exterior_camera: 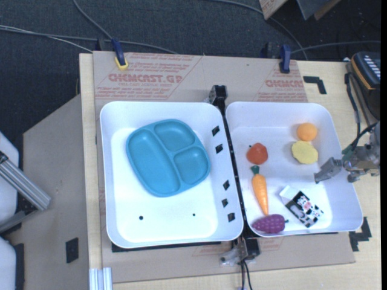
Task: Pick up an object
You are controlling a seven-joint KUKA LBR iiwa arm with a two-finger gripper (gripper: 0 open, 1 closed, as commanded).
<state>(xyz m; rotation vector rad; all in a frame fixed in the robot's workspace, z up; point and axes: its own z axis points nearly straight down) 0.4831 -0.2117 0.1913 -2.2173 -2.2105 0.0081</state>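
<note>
Purple grapes (268, 224) at front rim, gripper (329, 171) low over right bin (344, 222)

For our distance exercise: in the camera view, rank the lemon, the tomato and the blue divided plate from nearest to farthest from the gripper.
From the gripper:
1. Lemon, right bin, just left of it.
2. Tomato, same bin's left side.
3. Blue divided plate, left bin.

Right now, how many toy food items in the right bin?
5: orange at back, lemon just in front, tomato left-centre, carrot below it, purple grapes at front edge.
</note>
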